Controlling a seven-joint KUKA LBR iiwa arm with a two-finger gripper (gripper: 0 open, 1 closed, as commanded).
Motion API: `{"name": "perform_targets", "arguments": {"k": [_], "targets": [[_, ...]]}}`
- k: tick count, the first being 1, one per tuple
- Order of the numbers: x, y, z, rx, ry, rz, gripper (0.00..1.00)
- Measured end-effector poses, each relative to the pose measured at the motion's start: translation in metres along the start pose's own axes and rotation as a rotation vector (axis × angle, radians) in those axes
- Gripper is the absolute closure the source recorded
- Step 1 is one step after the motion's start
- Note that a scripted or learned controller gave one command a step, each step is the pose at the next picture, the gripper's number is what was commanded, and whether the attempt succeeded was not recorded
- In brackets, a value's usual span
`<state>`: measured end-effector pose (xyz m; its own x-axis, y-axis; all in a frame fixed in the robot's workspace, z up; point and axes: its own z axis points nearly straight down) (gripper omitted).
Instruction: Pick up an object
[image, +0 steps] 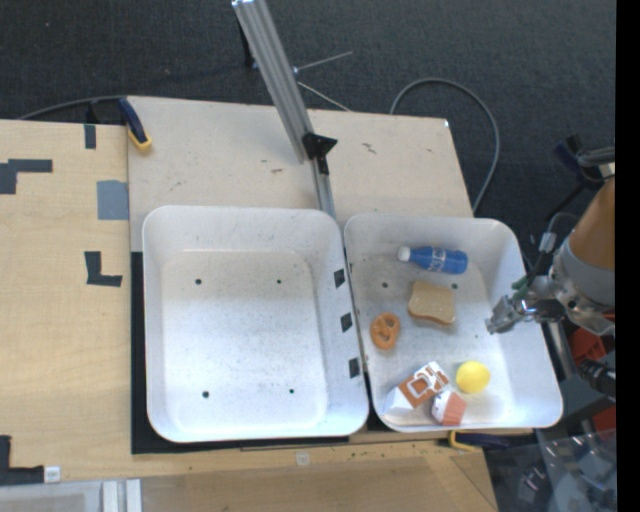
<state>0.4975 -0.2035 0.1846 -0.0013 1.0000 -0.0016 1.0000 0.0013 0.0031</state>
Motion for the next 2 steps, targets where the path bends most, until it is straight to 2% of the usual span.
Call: {"name": "perform_targets", "arguments": {"k": [1, 2], "targets": [[0.001, -0.009, -0.05, -0.001, 0.0, 0.0, 1.0], [0.06, -0.002, -0.056, 0.003, 0.004, -0.006, 1.0]]}}
